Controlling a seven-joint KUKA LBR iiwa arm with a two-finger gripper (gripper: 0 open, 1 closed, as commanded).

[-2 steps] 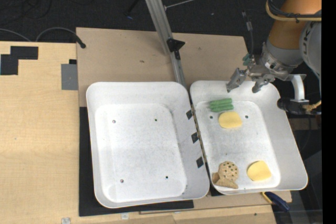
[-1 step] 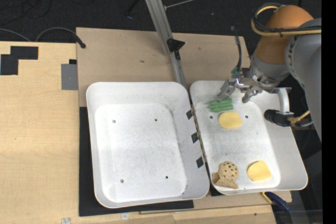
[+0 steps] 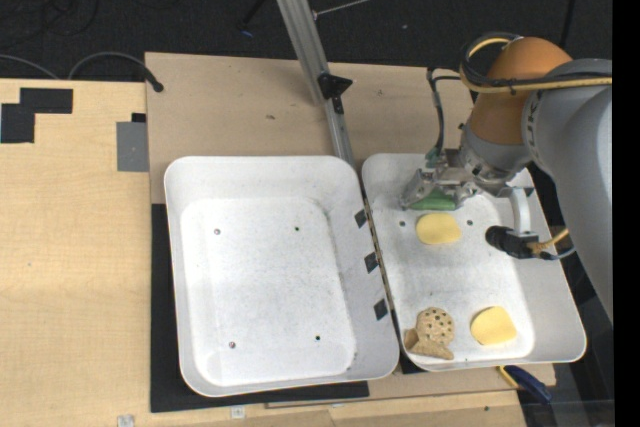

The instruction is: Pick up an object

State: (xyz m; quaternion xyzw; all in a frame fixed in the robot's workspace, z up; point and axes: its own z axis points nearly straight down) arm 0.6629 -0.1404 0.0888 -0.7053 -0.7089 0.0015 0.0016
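My gripper (image 3: pixel 432 192) hangs over the far part of the right bin (image 3: pixel 560 335), reaching in from the right. A green object (image 3: pixel 436 205) shows just under it, partly hidden by the gripper. Right in front of that lies a pale yellow disc (image 3: pixel 438 230). At the bin's near end sit a round speckled cookie (image 3: pixel 434 322), a tan crumbly piece (image 3: pixel 431 347) touching it, and another yellow rounded object (image 3: pixel 493 325).
The left bin (image 3: pixel 190 215) stands beside the right one, with small black clips along their shared edge. A slanted metal rail (image 3: pixel 300 25) rises behind the bins. Wooden bench surface lies to the left.
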